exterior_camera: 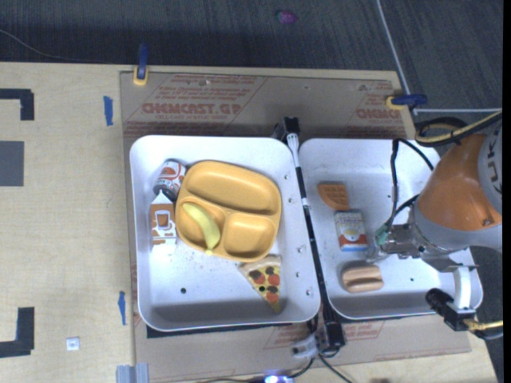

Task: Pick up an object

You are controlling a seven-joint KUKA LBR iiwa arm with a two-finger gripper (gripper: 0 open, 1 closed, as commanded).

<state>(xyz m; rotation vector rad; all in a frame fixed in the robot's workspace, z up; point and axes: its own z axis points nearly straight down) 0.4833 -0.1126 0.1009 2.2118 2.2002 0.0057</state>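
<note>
- Hot dog (362, 278) lies at my gripper's (386, 244) seven o'clock, just beside it, long axis running nine-to-three.
- Whether my gripper is clenched or released, I cannot tell.

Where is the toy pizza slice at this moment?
The pizza slice lies in the left bin, near its front right corner, just below the yellow divided tray.
</note>
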